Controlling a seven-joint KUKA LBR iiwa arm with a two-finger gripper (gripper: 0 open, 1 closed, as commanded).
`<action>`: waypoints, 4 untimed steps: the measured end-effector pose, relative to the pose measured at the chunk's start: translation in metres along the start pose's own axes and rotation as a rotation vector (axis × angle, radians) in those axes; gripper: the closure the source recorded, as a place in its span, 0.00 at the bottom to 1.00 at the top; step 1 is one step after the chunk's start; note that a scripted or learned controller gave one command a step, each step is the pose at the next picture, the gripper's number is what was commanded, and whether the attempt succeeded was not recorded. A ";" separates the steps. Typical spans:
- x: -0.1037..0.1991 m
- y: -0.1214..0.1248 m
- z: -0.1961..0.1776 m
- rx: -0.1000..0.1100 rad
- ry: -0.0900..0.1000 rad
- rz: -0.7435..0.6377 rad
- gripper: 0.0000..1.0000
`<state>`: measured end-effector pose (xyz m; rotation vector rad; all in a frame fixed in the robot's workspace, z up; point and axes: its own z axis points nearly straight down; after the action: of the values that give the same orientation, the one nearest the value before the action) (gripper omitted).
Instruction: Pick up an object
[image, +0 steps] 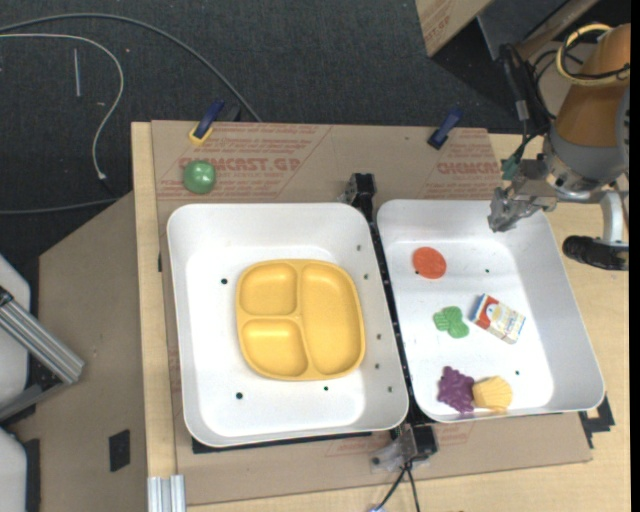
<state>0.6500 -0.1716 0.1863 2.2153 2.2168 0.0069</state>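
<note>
Gripper over right bin's upper-right rim; finger state cannot tell. Red disc nearest, apart. Bare floor between.

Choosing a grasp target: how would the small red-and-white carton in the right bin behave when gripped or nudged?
The small red-and-white carton looks boxy with flat faces, so it probably slides rather than rolls. It lies flat, so tipping seems unlikely. For its size, it is likely light.
</note>
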 end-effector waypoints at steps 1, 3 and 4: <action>-0.010 0.005 -0.058 0.000 -0.001 0.000 1.00; 0.041 0.007 -0.092 0.011 0.005 -0.004 1.00; 0.098 0.014 -0.088 0.011 0.005 -0.006 1.00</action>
<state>0.6630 -0.0735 0.2745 2.2166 2.2312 0.0007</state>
